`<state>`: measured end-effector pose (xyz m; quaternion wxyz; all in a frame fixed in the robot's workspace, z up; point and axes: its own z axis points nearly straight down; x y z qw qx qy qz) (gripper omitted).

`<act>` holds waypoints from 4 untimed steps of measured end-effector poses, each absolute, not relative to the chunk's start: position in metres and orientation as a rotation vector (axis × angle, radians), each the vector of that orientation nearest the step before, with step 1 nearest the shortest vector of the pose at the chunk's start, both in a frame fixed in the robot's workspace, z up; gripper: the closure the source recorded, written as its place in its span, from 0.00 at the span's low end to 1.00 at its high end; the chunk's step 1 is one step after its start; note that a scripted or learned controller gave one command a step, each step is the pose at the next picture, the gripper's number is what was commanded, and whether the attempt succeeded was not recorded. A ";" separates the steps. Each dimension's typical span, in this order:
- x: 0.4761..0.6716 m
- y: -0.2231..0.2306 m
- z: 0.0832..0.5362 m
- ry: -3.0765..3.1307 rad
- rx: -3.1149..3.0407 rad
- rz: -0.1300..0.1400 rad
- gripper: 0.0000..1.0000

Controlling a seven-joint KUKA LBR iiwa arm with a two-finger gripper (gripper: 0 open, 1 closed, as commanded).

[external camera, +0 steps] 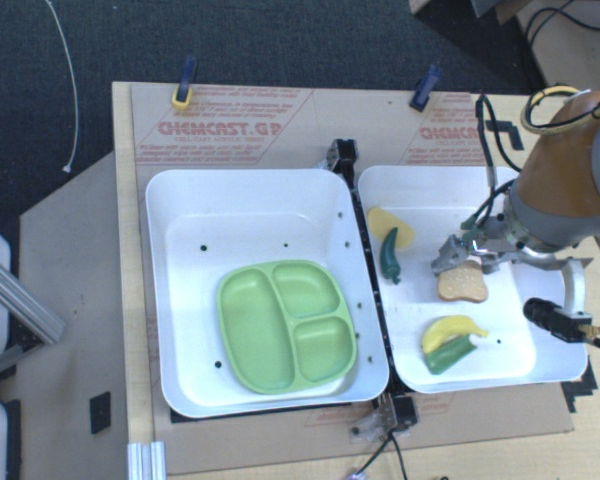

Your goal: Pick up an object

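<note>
In the right bin (550,368) lie a tan bread slice (463,286), a dark green pepper (390,255), a pale yellow piece (390,225) and a yellow banana (452,331) resting against a green vegetable (448,355). My gripper (470,257) hangs right over the far edge of the bread slice. It is open, one finger toward the left and one toward the right, with nothing between them. The grey arm with its orange band (565,163) comes in from the right.
The left bin (180,208) holds a light green divided plate (285,324). A black clamp (342,154) sits on the wall between the bins. Cables run along the right bin's far right corner (495,133).
</note>
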<state>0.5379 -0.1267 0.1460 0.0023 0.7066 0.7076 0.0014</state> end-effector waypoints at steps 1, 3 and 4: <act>0.541 -0.126 0.210 2.219 2.215 0.006 1.00; 0.538 -0.055 0.259 2.231 2.217 0.000 1.00; 0.530 0.001 0.261 2.231 2.217 0.000 1.00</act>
